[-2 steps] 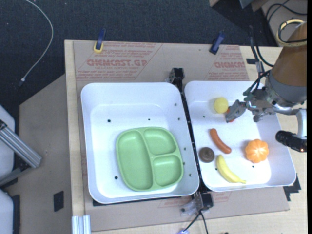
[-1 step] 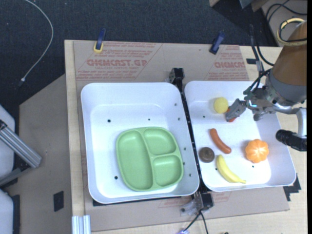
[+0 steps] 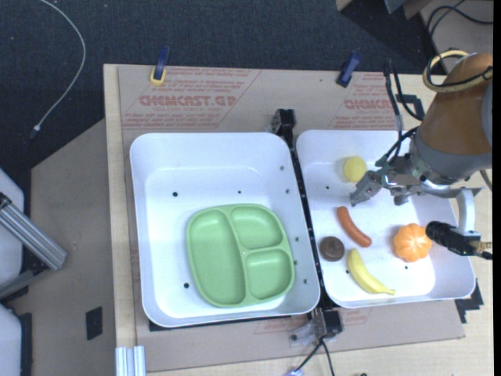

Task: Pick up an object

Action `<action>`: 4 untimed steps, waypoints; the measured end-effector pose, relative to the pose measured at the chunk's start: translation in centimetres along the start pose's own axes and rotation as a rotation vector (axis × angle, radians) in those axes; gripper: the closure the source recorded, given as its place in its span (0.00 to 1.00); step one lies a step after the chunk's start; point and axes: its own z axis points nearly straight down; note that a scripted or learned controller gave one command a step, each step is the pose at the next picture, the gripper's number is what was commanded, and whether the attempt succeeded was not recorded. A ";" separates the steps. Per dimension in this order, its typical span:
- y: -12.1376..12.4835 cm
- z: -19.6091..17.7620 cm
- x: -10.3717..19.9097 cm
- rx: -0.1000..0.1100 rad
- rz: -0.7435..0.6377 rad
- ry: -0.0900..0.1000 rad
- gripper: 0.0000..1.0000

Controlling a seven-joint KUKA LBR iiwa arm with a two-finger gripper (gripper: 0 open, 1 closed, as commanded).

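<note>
Gripper (image 3: 374, 185) is what we see first: it hangs over the right bin (image 3: 449, 287), just beside a yellow lemon (image 3: 355, 168), and we cannot tell from this view whether it grasps anything or is released. Above it we see the grey arm (image 3: 454, 151) with its orange band, which comes in from the right.

In the right bin we count five things. The lemon lies near the upper left part. Below it, a red sausage (image 3: 353, 225) lies at a slant. A small brown round object (image 3: 332, 247) sits near the left wall of the bin, just beside the lower end of the sausage. A banana (image 3: 366, 273) lies near the front wall, and an orange (image 3: 412, 242) sits to the right of it.

In the left bin (image 3: 156, 159) we see a green divided plate (image 3: 238, 254) with three compartments.

On the brown board (image 3: 235, 100) under the bins we read red printing, "CHEMCAST GP", which repeats behind both bins. Two clamps, one yellow and blue (image 3: 160, 66) and one blue (image 3: 348, 69), sit on the far edge of the board.
</note>
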 end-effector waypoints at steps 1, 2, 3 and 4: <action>0.8 5.7 0.3 0.005 0.000 0.001 0.00; 0.8 8.8 0.4 0.000 0.001 0.000 0.00; 0.9 7.7 0.4 -0.004 0.001 -0.001 1.00; 1.0 3.4 0.4 -0.007 -0.001 -0.002 1.00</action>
